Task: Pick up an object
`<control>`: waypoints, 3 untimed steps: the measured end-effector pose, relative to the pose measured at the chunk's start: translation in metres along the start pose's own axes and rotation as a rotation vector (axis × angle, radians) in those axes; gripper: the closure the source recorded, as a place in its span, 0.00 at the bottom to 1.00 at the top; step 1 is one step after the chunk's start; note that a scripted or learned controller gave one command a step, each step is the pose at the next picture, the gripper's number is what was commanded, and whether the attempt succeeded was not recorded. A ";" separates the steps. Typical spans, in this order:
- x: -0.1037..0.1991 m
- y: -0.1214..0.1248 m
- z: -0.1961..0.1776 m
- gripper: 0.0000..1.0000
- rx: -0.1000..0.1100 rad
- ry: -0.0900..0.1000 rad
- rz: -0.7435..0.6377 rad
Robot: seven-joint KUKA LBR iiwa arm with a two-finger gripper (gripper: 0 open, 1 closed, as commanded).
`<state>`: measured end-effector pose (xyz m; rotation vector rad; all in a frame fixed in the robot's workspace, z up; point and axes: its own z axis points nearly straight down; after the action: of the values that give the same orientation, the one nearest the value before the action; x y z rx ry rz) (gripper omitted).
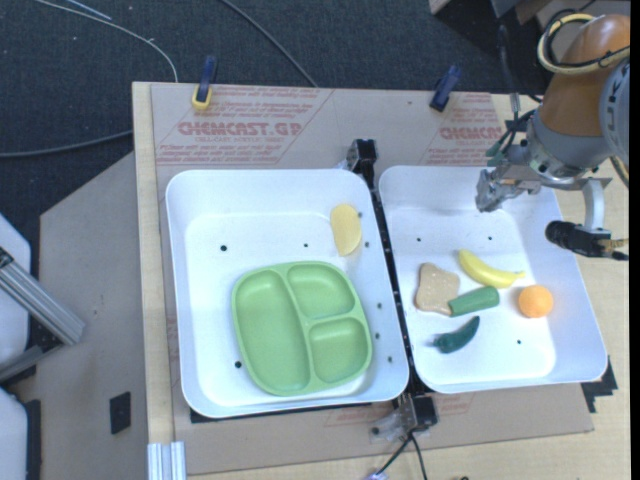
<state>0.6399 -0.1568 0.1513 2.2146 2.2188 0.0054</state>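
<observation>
While the end effector (492, 196) hangs over the far edge of the right bin (570, 363), whether it is open or closed cannot be told. Nearer in that bin lie a banana (488, 268), orange (535, 301), bread slice (436, 288), cucumber (474, 301) and dark green pepper (457, 337). Left bin (195, 268): green divided plate (300, 326), yellow piece (346, 229).
</observation>
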 end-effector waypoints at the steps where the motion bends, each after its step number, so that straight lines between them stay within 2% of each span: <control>1: 0.000 0.002 -0.054 1.00 0.000 0.000 0.000; 2: 0.050 -0.014 -0.046 1.00 0.012 0.005 -0.002; 3: 0.104 -0.029 -0.040 1.00 0.012 0.005 -0.003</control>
<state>0.6100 -0.0523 0.1912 2.2198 2.2312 -0.0021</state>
